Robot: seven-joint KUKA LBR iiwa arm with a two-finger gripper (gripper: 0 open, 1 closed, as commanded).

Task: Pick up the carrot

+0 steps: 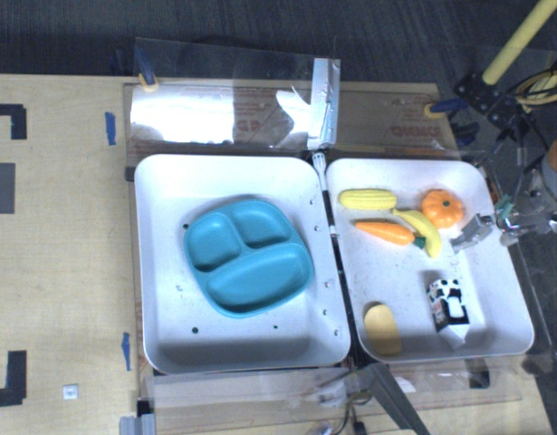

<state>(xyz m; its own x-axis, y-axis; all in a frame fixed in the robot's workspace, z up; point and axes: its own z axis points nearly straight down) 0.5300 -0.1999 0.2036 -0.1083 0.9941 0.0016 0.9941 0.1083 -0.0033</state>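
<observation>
The carrot (385,232) lies in the right bin (495,297), in its upper half, stretched out roughly left to right with its thin end pointing toward the divider between the bins. Just above it sits a cob of corn (368,199), close but apart from it. A banana (420,229) curves down along the carrot's right end and appears to touch it, and an orange fruit (442,207) with a green stalk rests against the banana's upper side. Lower in the same bin stand a small black-and-white carton (449,309) toward the right and a tan rounded piece (380,324) near the front wall. The left bin (160,270) holds a blue divided plate (248,255) with three compartments. The gripper (477,230) sits at the right bin's right edge, just beside the orange fruit and well to the right of the carrot; how wide it is set I cannot tell, and nothing is seen in it
</observation>
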